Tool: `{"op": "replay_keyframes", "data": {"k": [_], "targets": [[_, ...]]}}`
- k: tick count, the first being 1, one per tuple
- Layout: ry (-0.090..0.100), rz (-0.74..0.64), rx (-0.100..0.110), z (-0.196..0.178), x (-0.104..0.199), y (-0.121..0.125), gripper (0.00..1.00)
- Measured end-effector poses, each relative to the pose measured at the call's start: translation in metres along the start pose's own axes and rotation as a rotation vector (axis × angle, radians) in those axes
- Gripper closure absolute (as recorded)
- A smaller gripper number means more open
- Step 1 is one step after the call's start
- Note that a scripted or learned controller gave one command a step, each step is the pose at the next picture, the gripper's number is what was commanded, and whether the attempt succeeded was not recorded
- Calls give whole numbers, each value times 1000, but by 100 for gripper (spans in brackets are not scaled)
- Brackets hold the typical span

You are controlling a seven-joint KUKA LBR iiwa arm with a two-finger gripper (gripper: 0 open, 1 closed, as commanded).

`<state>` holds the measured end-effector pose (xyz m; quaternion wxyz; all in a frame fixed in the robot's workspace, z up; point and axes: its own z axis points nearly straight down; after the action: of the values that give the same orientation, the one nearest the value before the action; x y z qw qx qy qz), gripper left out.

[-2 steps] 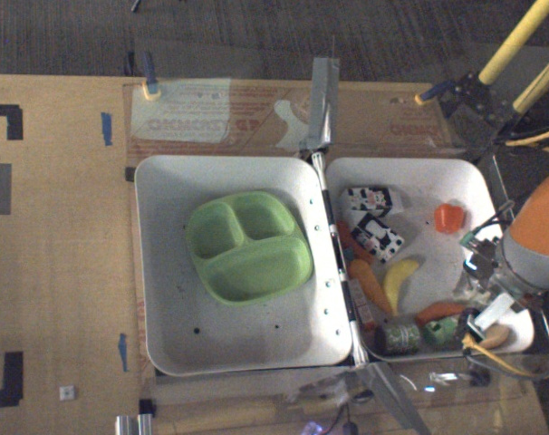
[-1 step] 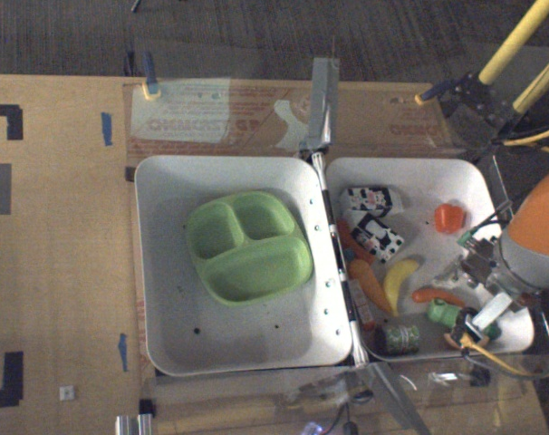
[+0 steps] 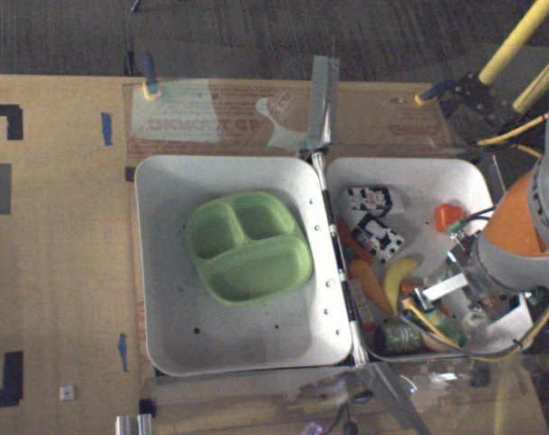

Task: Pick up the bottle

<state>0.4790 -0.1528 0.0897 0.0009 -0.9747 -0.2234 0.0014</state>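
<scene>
— Two bins sit side by side, and the arm works low in the right bin (image 3: 474, 175). Where does the bottle lie?

— The likeliest candidate is a dark green bottle (image 3: 399, 337) on its side against the near wall, just beside the gripper (image 3: 438, 299) and a little below it towards the bin's front edge.

— Are the jaws on it?

— That cannot be told; the wrist and cables hide them, and nothing is seen clamped.

— What would make the grasp go well?

— Probably closing across the bottle's narrow width, not along its length. A banana (image 3: 399, 279) and an orange carrot (image 3: 371, 285) crowd the far side of the jaws, so a straight descent should avoid nudging them. The green divided plate (image 3: 249, 247) lies well apart in the left bin (image 3: 161, 243).
</scene>
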Motion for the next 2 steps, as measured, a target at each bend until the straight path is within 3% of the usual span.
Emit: {"op": "replay_keyframes", "data": {"k": [1,2], "targets": [[-1,247,1,-25,-8,24,0],[-4,242,5,-34,-7,23,100]]}}
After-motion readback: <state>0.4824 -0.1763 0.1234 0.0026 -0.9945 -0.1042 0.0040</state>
